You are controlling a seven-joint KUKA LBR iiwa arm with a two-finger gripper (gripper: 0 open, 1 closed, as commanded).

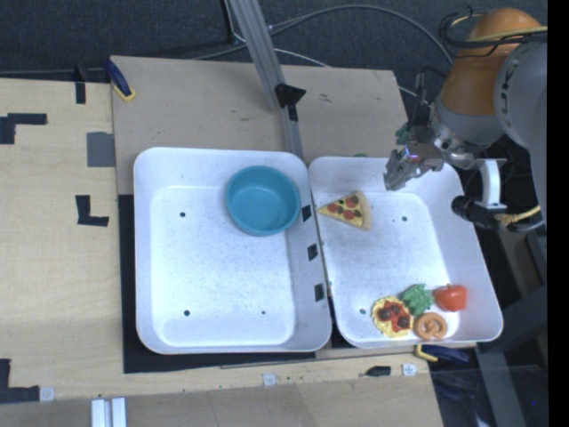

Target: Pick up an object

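Right now you have one blue bowl (262,200) in the left bin (169,265), and one pizza slice (347,210) plus three clustered toy foods (418,311) in the right bin (471,274); gripper (396,177) hovers above, grip indiscernible.

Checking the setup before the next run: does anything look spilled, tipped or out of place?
Nothing stands out. The blue bowl sits upright in the left bin; the pizza slice and toy foods lie inside the right bin.
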